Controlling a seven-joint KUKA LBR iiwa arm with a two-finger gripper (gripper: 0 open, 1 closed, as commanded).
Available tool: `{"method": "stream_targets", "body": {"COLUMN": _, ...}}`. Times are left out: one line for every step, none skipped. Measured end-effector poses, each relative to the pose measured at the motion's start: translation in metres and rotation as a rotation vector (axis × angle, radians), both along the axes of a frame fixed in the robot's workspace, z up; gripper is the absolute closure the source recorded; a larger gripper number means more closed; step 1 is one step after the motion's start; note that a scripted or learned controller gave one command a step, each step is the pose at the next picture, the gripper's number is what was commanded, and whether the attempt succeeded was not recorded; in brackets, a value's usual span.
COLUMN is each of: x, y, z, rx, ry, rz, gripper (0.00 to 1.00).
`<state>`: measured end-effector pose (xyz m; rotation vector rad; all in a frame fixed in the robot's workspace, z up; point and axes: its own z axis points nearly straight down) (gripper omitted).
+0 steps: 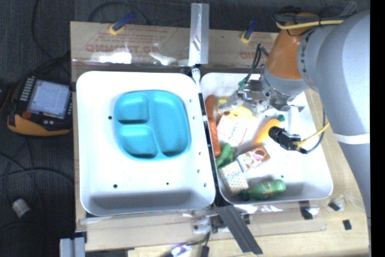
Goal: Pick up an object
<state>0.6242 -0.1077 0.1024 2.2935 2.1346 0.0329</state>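
I see the gripper (260, 95) low over the right bin (319, 180), above a yellow toy (240, 112) amid the clutter; I cannot tell its jaw state. A blue divided plate (151, 123) lies in the left bin (96, 189)

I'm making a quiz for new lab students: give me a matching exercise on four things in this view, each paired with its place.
Things:
1. blue divided tray
2. green bottle
3. carrot
4. teach pendant

Places:
A. right bin, against its left wall
B. floor, left of the bench
C. left bin
D. right bin, near its front edge

Pairs: 1-C, 2-D, 3-A, 4-B
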Motion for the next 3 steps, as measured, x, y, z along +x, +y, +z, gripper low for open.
{"method": "stream_targets", "body": {"x": 0.021, "y": -0.038, "z": 0.102, "rx": -0.013, "ry": 0.022, "rz": 0.179, "gripper": 0.0}}
{"method": "stream_targets", "body": {"x": -0.03, "y": -0.073, "z": 0.025, "rx": -0.012, "ry": 0.025, "rz": 0.095, "gripper": 0.0}}
{"method": "stream_targets", "body": {"x": -0.035, "y": -0.095, "z": -0.013, "rx": -0.014, "ry": 0.013, "rz": 0.338, "gripper": 0.0}}
